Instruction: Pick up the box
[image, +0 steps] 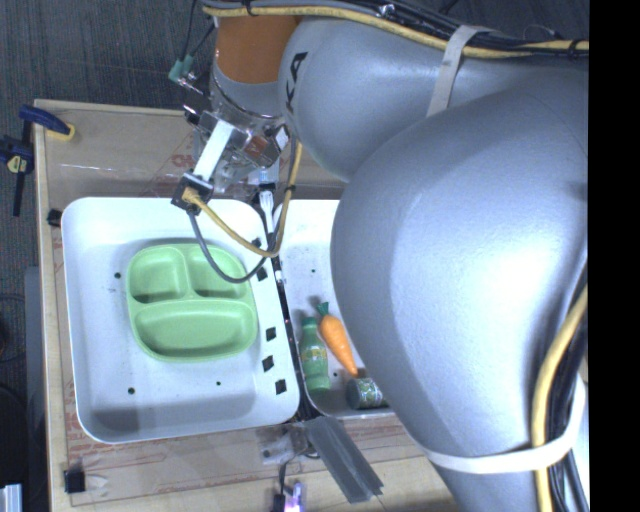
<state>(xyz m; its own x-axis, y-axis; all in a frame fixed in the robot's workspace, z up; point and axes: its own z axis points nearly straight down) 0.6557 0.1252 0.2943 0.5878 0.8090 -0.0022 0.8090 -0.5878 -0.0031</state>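
Observation:
My gripper (226, 192) hangs below the orange wrist band, over the far rim of the left bin (90, 230), just beyond the green plate. Cables loop down from it across the plate's far right corner. I see nothing held in it. The grey arm (460, 250) covers most of the right bin (315, 235) and hides what lies under it.
A green divided plate (190, 300) lies in the middle of the left bin. In the visible strip of the right bin lie a green bottle (314, 355), an orange carrot (338, 342) and a small dark green can (364, 392). Blue clamps (40, 122) sit at the bench's far left.

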